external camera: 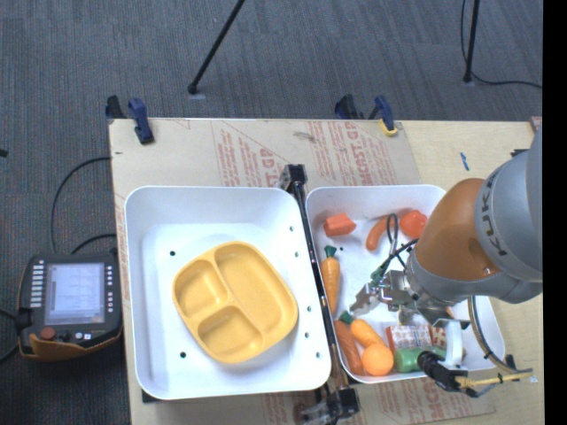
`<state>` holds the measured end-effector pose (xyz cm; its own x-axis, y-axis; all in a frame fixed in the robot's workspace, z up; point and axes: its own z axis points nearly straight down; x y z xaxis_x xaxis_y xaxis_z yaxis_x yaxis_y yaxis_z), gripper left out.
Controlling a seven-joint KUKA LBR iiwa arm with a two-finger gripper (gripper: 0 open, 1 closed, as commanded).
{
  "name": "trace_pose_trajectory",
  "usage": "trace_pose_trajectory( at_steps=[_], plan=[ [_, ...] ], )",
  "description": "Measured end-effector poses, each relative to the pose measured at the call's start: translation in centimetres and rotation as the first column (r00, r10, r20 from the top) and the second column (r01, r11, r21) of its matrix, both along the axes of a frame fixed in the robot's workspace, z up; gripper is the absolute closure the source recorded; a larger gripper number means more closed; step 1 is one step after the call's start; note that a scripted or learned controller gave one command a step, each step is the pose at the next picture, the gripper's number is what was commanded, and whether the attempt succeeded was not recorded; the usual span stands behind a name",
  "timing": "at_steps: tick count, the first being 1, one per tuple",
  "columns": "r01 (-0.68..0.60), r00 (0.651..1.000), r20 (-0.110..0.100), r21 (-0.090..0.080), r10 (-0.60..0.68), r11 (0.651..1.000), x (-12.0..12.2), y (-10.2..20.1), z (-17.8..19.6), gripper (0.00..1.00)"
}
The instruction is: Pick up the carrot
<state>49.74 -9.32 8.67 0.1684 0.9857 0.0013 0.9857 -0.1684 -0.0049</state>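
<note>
Two shallow white plastic bins (151, 237) side by side across the frame's middle, one yellow three-compartment plate (235, 301) in the left one, one grey-and-orange arm (483, 237) lower right. Gripper (383, 292) low over the right bin's clutter, finger spread impossible to judge. Long orange carrot with green top (330, 277) lying unlifted along that bin's left wall, left of centre: pick seemingly not yet made.

The grey arm with its orange band reaches in from the right, its gripper (376, 295) pointing down-left.
</note>
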Motion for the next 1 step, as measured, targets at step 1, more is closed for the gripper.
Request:
trace_pose_trajectory(
  at_steps=[1],
  plan=[
    [0.221, 0.975, 0.006, -0.001, -0.221, 0.975, -2.13, 0.85, 0.09, 0.00]
  ],
)
